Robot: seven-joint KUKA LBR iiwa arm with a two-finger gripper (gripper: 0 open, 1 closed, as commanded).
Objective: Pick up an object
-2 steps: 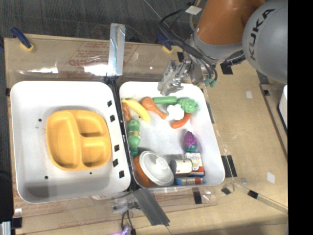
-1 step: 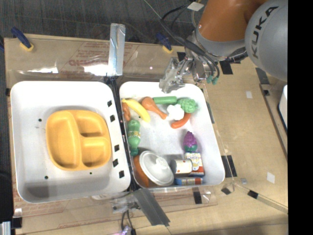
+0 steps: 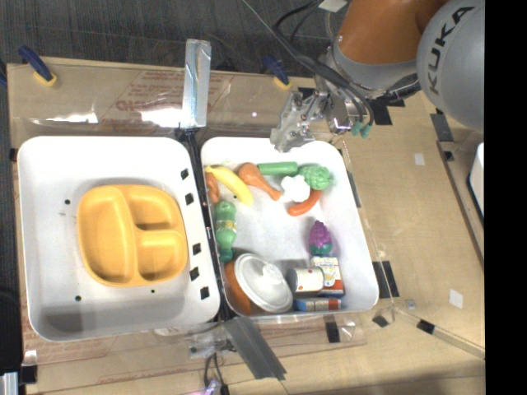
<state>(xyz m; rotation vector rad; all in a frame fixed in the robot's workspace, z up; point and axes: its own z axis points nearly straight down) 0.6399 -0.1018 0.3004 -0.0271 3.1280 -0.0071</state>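
My gripper (image 3: 293, 128) hangs over the back rim of the right bin (image 3: 360, 245), open with nothing between its fingers. Just below it in the bin lie a green cucumber (image 3: 277, 169), an orange drumstick (image 3: 259, 179) and a yellow banana (image 3: 230, 184). A green broccoli (image 3: 317, 177), a white piece (image 3: 295, 188) and a red chili (image 3: 302, 206) sit to the right of those. Lower down are a purple eggplant (image 3: 320, 237), a green knobbly toy (image 3: 225, 225), a tin with a silver lid (image 3: 262, 284) and a small carton (image 3: 318, 281).
The left bin (image 3: 41, 171) holds a yellow divided tray (image 3: 132, 233). A silver upright strip (image 3: 197, 85) stands behind the seam between the bins. The arm's orange band (image 3: 383, 19) and cables fill the upper right. Bare bench lies right of the bins.
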